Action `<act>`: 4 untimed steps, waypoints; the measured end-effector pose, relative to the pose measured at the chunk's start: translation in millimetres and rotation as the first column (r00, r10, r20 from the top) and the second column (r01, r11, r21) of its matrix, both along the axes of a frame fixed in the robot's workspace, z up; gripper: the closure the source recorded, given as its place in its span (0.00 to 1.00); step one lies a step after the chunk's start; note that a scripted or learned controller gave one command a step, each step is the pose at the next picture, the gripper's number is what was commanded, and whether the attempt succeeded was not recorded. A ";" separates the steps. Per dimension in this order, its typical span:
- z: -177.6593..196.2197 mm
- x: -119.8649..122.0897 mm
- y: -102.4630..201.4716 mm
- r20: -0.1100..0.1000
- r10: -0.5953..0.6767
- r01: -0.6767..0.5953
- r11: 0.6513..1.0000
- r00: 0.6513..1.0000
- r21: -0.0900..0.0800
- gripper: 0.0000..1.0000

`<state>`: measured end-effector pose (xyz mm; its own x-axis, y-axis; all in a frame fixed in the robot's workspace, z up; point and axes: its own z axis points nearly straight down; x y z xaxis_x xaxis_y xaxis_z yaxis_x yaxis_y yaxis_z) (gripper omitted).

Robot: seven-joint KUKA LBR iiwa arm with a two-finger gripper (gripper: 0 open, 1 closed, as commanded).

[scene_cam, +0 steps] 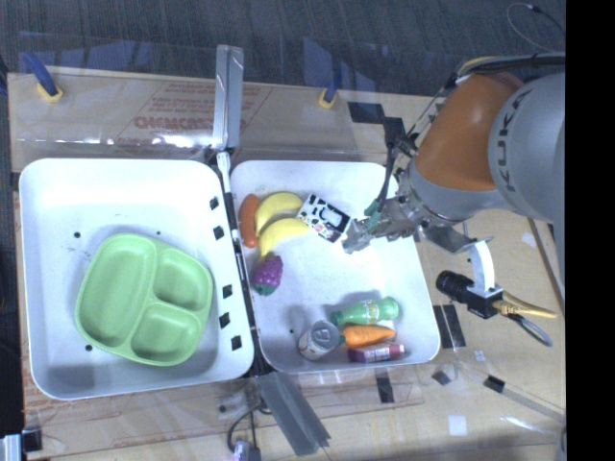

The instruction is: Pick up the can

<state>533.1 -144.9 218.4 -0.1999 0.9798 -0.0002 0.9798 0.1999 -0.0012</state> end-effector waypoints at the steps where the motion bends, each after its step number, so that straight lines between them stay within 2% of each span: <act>1: -2.9 17.0 51.7 0.000 -0.172 0.172 0.985 0.985 0.000 1.00; 2: -28.2 -35.8 71.8 -0.007 -0.427 0.427 0.904 0.904 -0.001 1.00; 3: -28.2 -35.7 71.6 -0.006 -0.427 0.427 0.904 0.904 -0.001 0.00; 4: -82.5 -57.8 29.3 -0.005 -0.432 0.432 0.902 0.902 -0.001 0.00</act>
<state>475.3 -115.6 135.9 0.2435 0.9699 -0.0004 0.9699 -0.2435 -0.0059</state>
